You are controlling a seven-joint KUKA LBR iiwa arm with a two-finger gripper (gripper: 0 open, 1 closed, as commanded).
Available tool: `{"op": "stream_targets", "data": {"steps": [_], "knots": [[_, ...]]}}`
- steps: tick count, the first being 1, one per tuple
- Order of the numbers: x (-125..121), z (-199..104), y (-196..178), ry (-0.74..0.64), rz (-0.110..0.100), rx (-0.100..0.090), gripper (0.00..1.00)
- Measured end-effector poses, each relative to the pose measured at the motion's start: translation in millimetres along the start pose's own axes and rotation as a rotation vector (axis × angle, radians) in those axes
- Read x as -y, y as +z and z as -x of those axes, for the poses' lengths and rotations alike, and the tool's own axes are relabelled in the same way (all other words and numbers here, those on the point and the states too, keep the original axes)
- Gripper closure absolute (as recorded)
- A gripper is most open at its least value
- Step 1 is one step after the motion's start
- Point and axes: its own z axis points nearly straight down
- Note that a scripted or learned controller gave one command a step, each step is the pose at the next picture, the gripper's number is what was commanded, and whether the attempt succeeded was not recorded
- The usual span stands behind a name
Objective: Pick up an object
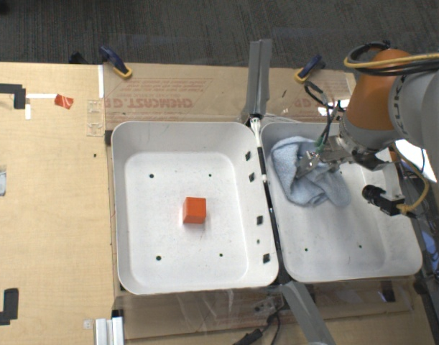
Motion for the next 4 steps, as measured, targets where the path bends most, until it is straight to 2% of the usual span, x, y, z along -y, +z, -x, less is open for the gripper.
{"op": "stream_targets", "data": {"steps": [1, 2, 3, 4], "knots": [[-38, -12, -1, -0.024, 0.000, 0.001, 0.00], [-38, -12, -10, -0.025, 0.001, 0.002, 1.00], [-40, -21, -125, -0.185, 0.002, 0.002, 1.00], [-37, -9, -65, -0.252, -0.002, 0.000, 1.00]]}}
